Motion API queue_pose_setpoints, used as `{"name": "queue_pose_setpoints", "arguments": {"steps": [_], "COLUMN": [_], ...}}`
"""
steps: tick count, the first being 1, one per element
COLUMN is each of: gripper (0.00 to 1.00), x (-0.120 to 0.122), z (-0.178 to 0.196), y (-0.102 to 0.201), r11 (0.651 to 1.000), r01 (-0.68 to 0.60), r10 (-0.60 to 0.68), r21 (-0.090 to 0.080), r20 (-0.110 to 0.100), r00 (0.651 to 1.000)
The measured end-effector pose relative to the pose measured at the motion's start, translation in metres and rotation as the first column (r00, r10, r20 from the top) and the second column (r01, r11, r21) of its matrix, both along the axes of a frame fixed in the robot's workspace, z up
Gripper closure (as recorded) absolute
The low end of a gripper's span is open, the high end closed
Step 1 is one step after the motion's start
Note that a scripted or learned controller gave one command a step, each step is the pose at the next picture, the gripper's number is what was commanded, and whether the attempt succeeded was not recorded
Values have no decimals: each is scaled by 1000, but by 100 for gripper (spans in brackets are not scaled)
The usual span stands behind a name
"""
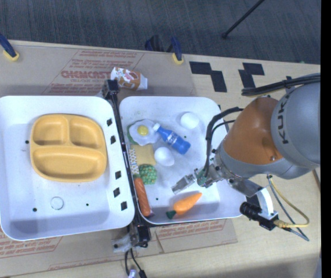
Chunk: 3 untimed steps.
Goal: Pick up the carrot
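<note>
One carrot (186, 203) just below gripper (186, 182), apart, right bin (211, 106)

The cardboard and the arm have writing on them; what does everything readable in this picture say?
"CHEMCAST": red print on the cardboard sheet behind the left bin; smaller lines around it are too blurred.
"KU": letters on the arm's grey casing, the rest cut off.
Packet label: unreadable.

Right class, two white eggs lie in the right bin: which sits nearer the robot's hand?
The egg beside the blue bottle, mid-bin, is nearer the hand. The other egg lies by the far wall.
</note>
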State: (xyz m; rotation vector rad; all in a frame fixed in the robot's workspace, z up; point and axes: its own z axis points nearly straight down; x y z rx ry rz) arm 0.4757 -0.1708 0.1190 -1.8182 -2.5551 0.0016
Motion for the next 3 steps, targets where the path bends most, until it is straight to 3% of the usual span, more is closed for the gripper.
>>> {"name": "queue_pose_setpoints", "arguments": {"steps": [1,2,3], "gripper": [0,0,0], "x": [0,1,0], "z": [-28,-27,-28], "y": [16,19,34], "r11": [984,996,896], "r01": [-177,-90,-444], "r10": [177,90,444], "r21": [1,-1,2], "r20": [1,3,1], "r00": [984,996,896]}}
